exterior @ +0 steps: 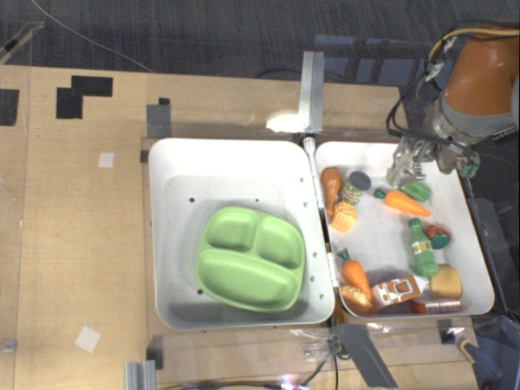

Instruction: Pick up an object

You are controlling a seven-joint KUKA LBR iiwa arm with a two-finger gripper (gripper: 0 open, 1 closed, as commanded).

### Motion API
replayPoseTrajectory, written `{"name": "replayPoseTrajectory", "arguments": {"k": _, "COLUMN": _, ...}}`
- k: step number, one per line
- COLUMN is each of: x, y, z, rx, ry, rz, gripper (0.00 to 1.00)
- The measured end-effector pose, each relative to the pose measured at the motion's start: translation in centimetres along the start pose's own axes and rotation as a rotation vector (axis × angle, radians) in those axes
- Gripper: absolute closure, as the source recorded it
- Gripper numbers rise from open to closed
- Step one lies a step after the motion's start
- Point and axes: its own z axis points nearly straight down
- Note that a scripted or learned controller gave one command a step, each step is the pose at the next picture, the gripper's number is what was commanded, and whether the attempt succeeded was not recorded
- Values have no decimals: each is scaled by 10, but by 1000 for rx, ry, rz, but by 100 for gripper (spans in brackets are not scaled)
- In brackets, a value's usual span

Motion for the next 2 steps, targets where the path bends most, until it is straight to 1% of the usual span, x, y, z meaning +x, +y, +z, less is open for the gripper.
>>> {"name": "replayPoseTrajectory", "arguments": {"k": 1, "x": 4, "y": -32, "z": 17, "rx": 3, "ry": -8, "rz": -370, "gripper": 100}}
{"name": "replayPoseTrajectory", "arguments": {"k": 2, "x": 62, "y": -39, "z": 49, "rx": 1, "ry": -4, "rz": -806, "gripper": 100}}
